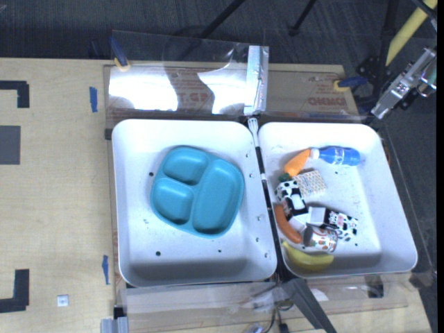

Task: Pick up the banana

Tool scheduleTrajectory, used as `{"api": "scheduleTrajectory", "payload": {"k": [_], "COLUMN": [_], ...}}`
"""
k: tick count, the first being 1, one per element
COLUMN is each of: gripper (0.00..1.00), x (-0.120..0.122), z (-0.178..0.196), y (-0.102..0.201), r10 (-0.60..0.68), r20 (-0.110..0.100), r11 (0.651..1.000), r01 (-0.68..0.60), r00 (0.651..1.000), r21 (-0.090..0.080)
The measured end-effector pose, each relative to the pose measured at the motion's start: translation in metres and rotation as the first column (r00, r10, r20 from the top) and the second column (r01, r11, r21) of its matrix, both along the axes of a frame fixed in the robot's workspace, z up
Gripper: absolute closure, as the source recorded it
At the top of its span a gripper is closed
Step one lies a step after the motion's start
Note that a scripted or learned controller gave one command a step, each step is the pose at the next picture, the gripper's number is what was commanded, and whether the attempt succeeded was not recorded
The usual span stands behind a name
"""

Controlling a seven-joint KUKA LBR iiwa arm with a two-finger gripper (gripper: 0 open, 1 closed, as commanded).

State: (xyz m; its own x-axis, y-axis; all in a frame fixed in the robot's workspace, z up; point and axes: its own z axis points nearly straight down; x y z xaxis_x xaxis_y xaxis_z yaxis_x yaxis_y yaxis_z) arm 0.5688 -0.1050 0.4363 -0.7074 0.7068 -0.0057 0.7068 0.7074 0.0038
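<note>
The yellow banana (307, 258) lies against the near wall of the right bin (395, 207), partly under a red-and-white cup (321, 238) and a cow-patterned toy (341, 223). My gripper (393, 96) hangs outside the bins, beyond the right bin's far right corner and well away from the banana.
In the right bin a pile also holds an orange carrot-like piece (296, 162), a blue bottle (338, 156), a patterned block (311, 182) and a black-and-white toy (292, 194). The left bin (132, 248) holds a blue divided plate (197, 191). A clear panel (180, 82) stands behind the bins.
</note>
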Motion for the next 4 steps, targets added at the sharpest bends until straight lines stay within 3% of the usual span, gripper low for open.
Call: {"api": "scheduleTrajectory", "payload": {"k": [1,2,3,4], "gripper": [1.0,1.0,1.0,1.0], "x": [0.023,0.055,0.068,0.098], "z": [-0.001,0.0,-0.001,-0.001], "y": [0.019,0.058,0.111,0.142], "r10": [-0.513,-0.348,-0.601,-0.413], "r20": [-0.002,-0.001,-0.003,-0.002], "r11": [0.858,0.937,0.8,0.911], "r01": [0.513,0.348,0.601,0.413], "r00": [0.858,0.937,0.8,0.911], "r21": [0.003,0.002,0.003,0.003]}}
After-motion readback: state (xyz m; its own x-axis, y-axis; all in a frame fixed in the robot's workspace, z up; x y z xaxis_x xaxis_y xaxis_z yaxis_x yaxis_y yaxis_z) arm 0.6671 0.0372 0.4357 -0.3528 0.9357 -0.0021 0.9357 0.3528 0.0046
